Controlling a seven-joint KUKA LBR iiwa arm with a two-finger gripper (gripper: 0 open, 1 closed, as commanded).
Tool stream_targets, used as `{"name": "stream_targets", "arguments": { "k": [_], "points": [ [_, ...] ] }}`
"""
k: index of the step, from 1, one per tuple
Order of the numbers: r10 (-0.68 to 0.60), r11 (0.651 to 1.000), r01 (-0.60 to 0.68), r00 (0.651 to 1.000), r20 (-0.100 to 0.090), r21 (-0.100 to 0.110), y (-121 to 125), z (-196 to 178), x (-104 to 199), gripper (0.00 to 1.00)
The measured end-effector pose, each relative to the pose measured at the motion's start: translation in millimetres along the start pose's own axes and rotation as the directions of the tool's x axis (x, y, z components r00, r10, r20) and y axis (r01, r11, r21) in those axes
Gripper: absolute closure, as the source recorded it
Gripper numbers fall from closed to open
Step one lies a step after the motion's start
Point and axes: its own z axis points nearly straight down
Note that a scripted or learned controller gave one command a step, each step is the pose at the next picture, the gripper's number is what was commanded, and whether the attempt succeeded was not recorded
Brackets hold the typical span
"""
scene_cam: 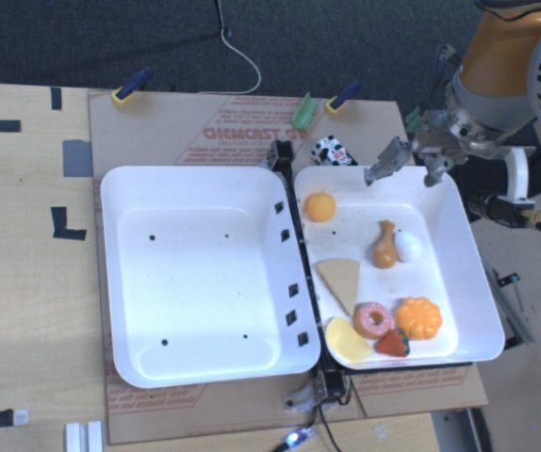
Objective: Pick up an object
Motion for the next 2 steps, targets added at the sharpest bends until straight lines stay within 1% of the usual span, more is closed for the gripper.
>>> {"name": "stream_targets", "arguments": {
  "k": [1,2],
  "points": [
    [0.002,1.0,-0.002,1.0,0.002,-0.002,-32.9,186.6,-16.2,0.0],
    [-0.004,1.0,0.004,1.0,0.0,-0.005,34.3,200.0,20.2,0.0]
  ]
}}
